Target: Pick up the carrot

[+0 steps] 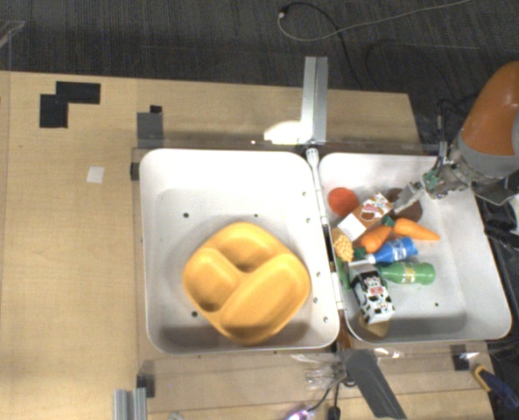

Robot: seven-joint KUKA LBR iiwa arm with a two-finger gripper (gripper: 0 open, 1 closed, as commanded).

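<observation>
The carrot (416, 229) is an orange cone lying in the right bin (469, 309), tip pointing right, in the upper part of a cluster of toys. A second orange piece (377, 237) lies just to its left, touching it. My gripper (410, 201) reaches in from the right and hangs just above and slightly left of the carrot, close to a small printed box (375, 206). Nothing is visibly held.
Around the carrot lie a red ball (343, 201), a white block (351, 227), a blue bottle (396, 252), a green bottle (408, 274) and a black-and-white carton (375, 297). A yellow divided dish (246, 280) sits in the left bin (167, 234).
</observation>
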